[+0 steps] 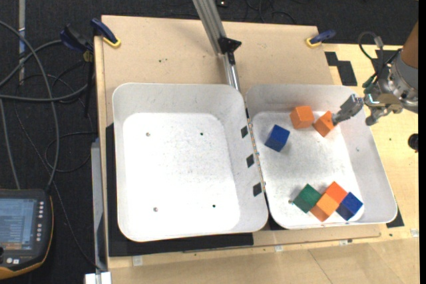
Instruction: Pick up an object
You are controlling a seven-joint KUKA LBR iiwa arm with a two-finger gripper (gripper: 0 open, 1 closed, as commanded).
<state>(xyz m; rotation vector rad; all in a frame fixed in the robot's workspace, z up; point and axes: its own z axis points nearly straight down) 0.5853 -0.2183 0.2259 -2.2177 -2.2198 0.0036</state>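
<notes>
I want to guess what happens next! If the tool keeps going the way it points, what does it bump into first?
Probably the small orange cube right at the tip of the tool. Past it sits another orange cube. Height is hard to judge from above, so it may pass over.

Single fixed camera above bench (200,43), angled down, probably mid-distance, covering both bins (180,93).

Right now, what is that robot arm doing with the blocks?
It is trying to pick one up. The gripper reaches into the right bin from the right, its tip at an orange block near the bin's top edge. I cannot tell if it has a grip. Another orange block and a blue one sit nearby. Four more blocks cluster near the front. The left bin is beside it.
</notes>
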